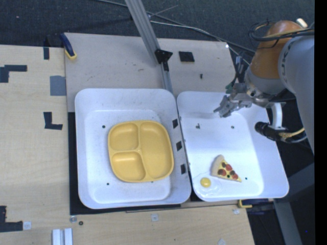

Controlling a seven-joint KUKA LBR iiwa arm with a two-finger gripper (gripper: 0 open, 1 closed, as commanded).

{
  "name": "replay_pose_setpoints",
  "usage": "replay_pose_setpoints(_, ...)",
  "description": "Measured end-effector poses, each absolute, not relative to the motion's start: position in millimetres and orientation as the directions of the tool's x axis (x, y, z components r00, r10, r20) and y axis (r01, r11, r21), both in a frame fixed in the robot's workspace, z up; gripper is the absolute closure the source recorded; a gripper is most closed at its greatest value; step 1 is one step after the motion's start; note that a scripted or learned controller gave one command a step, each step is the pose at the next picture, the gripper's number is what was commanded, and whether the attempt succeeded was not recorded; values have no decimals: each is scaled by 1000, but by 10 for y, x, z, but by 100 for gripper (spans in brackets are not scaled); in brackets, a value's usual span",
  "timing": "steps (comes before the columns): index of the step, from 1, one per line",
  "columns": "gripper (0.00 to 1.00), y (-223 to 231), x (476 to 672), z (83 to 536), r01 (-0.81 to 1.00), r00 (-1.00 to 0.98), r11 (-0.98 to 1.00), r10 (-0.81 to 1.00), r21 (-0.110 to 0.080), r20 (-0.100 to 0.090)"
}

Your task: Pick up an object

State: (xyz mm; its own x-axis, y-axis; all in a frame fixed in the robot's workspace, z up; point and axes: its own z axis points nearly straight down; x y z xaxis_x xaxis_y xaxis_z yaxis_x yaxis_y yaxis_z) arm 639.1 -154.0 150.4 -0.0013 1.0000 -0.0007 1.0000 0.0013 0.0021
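Camera view: left bin (pixel 87 137) holds yellow tray (pixel 140 151); right bin (pixel 265 162) holds pizza slice (pixel 225 169), yellow disc (pixel 205 182); hand (pixel 225 109) state unclear.

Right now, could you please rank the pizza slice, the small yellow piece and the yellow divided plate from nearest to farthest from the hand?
Measured from the hand, at the right bin's far edge:
1. Pizza slice, at the near side of the right bin, almost straight below the hand in the camera view.
2. Small yellow piece, just left of the slice, in the right bin's near-left corner.
3. Yellow divided plate, in the left bin.
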Motion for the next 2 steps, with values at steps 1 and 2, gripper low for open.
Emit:
replay_pose_setpoints(1, 100, -1513, 6380, 2137, 1000, -2, 2, 1000, 4, -1)
replay_pose_setpoints(2, 100, -1548, 6366, 2761, 1000, -2, 2, 1000, 4, -2)
